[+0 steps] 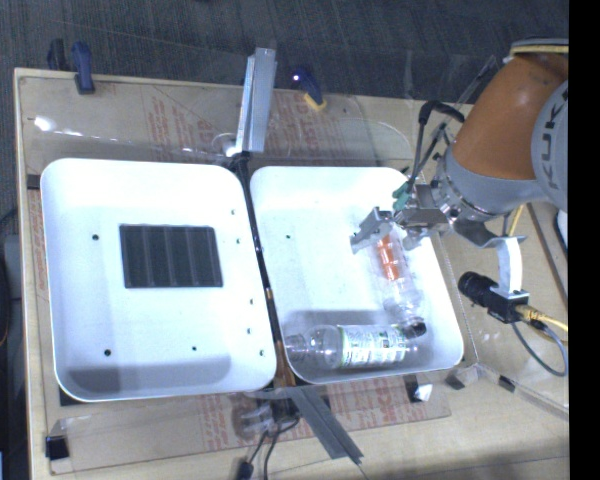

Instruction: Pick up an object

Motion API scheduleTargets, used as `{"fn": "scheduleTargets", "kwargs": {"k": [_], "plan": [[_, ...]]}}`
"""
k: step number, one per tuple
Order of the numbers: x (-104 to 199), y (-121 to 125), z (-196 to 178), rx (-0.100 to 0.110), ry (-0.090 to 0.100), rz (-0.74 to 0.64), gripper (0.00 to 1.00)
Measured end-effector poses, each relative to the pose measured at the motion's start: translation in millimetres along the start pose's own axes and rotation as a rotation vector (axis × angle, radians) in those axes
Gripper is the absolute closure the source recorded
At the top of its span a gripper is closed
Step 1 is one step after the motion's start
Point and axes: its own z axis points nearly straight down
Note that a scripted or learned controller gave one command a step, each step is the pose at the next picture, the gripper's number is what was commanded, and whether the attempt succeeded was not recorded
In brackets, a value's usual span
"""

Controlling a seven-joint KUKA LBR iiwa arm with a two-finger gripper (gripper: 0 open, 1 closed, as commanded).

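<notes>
Camera view, arm: the grey arm with its orange band is reaching in from the right and leaning over the right bin.
Camera view, gripper: the gripper is hanging low over the upper right part of that bin, right at the top end of a small clear bottle; whether its fingers are spread or pressed together I cannot tell, and nothing is visibly pinched between them.
Camera view, small clear bottle: it is lying on its side with an orange label, running from the gripper down toward the bin's lower right corner.
Camera view, large clear bottle: it is lying flat along the near wall of the right bin, its cap end just beside the small bottle's lower end.
Camera view, left bin: it is carrying a dark ribbed block, well apart from the gripper.
Step in hand: closing on the small bottle, by my judgement.
Doing it well: centring across the bottle's width rather than on its tapered end is looking wise, since smooth clear plastic is likely to squirt out of an off-centre pinch.
Risk: the bin wall to the right is crowding the approach.
</notes>
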Motion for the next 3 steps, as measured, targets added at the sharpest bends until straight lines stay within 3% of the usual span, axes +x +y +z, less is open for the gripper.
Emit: {"fn": "scheduleTargets", "kwargs": {"k": [1, 3], "plan": [[-38.6, 43.1, 55.4, 0.0, -0.001, 0.009, 0.0], [-37.2, 62.9, 73.8, -0.005, -0.002, -0.238, 0.0]]}}
